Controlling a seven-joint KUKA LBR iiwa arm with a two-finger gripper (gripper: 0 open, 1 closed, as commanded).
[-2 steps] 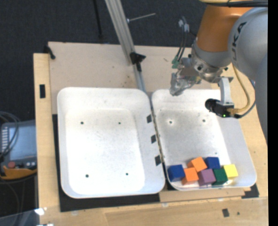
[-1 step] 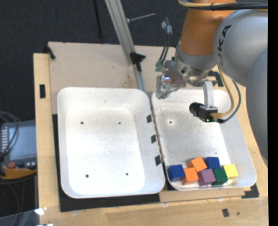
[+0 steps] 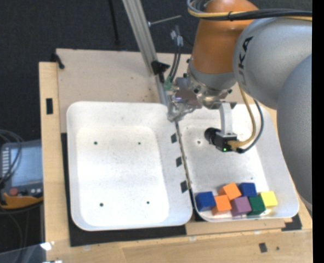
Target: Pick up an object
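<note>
Tan bench (image 3: 49, 119); blocks (image 3: 233, 193) in R bin (image 3: 203, 169); dark floor (image 3: 41, 15)

On my bench (image 3: 51, 174), the left bin (image 3: 123, 163) lies just beside the right bin (image 3: 205, 163), rims touching. A cluster of blocks (image 3: 236, 199) sits packed together at the right bin's near end. My tool (image 3: 177, 107) hangs over the far end of the bins' shared edge.
</note>
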